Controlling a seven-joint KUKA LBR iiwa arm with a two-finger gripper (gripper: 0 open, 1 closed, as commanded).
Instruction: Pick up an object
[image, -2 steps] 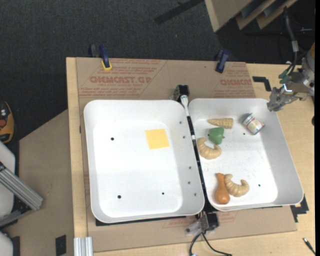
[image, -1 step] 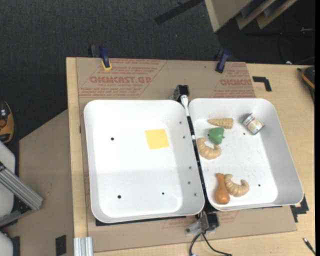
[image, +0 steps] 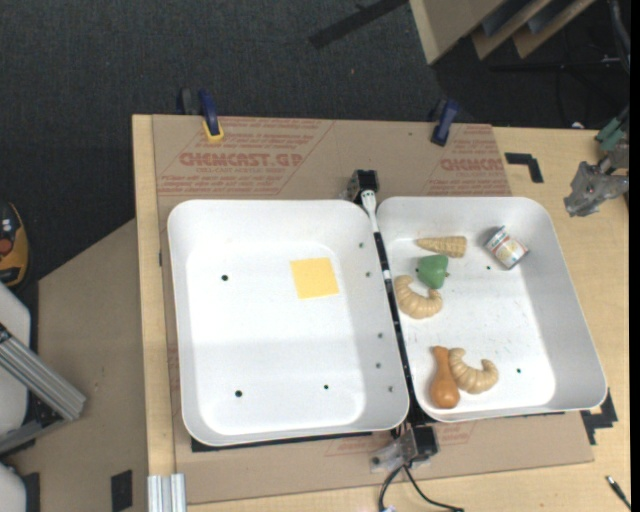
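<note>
The right bin (image: 560, 300) holds several small things. A pale cone-shaped piece (image: 443, 244) lies near its back, with a green piece (image: 433, 270) just in front of it and a tan curled piece (image: 416, 300) below that. A small silver jar (image: 505, 247) lies on its side toward the back right. At the front, an orange pear-shaped piece (image: 442, 378) touches another tan curled piece (image: 474, 373). A flat yellow square (image: 314, 278) lies in the left bin (image: 200, 330). My gripper (image: 596, 187) hangs at the view's right edge, outside the right bin's back right corner and well apart from every object.
Both bins sit on a brown board (image: 300, 155) held by blue clamps (image: 210, 110) at the back. A black divider strip (image: 385, 290) runs between the bins. Cables (image: 410, 480) trail off the front edge, and a metal rail (image: 40, 375) stands at the left.
</note>
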